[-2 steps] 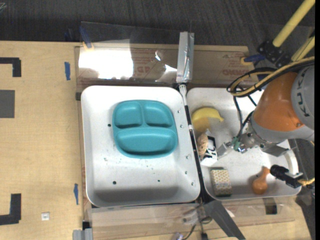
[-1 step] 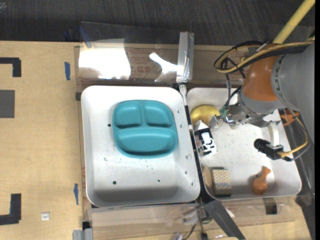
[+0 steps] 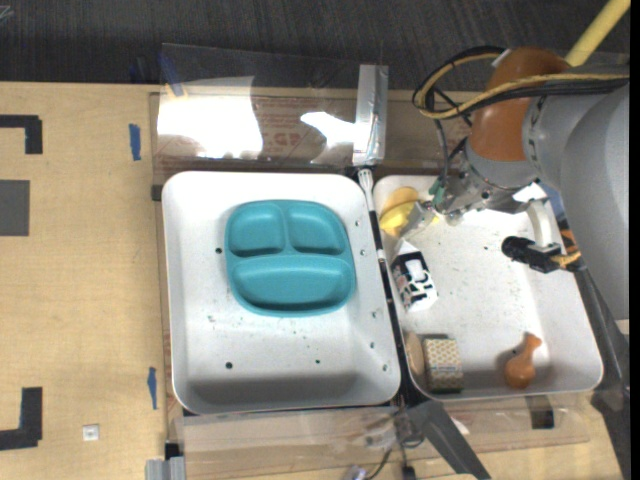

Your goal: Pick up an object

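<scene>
My gripper [image 3: 440, 206] is low in the far left part of the right bin [image 3: 500, 298], coming down from the grey arm with its orange band [image 3: 505, 128]. It is right beside a yellow object [image 3: 397, 210] that lies against the bin's left wall, and it seems to touch that object's right end. A small white and black item [image 3: 415, 280] lies just in front of the yellow object. A tan block [image 3: 441, 360] sits at the near left of the bin. An orange-brown pear-shaped object [image 3: 521, 361] rests at the near right.
A teal divided plate [image 3: 290, 256] fills the middle of the left bin [image 3: 200, 348]. A narrow wall [image 3: 380, 268] separates the two bins. Clear plastic sheeting and a metal post [image 3: 370, 118] stand behind the bins.
</scene>
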### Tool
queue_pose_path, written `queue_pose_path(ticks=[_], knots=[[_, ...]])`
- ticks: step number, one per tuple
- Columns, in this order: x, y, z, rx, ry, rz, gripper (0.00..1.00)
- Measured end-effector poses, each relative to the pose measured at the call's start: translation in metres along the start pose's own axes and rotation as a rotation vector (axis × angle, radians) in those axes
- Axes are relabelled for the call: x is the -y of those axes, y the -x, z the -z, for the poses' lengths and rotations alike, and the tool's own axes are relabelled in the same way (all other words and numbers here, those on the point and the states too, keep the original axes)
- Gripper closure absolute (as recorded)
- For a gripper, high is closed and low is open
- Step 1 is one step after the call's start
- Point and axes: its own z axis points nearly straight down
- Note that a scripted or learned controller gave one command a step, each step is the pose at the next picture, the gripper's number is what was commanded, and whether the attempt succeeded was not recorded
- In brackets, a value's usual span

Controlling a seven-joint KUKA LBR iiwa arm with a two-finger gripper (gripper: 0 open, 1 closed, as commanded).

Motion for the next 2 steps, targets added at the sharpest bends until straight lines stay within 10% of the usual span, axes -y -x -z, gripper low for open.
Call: queue_pose_path(ticks=[1, 2], knots=[[-0.002, 0.004, 0.074, 0.008, 0.018, 0.267, 0.00], [0.040, 0.007, 0.001, 0.004, 0.016, 0.140, 0.00]])
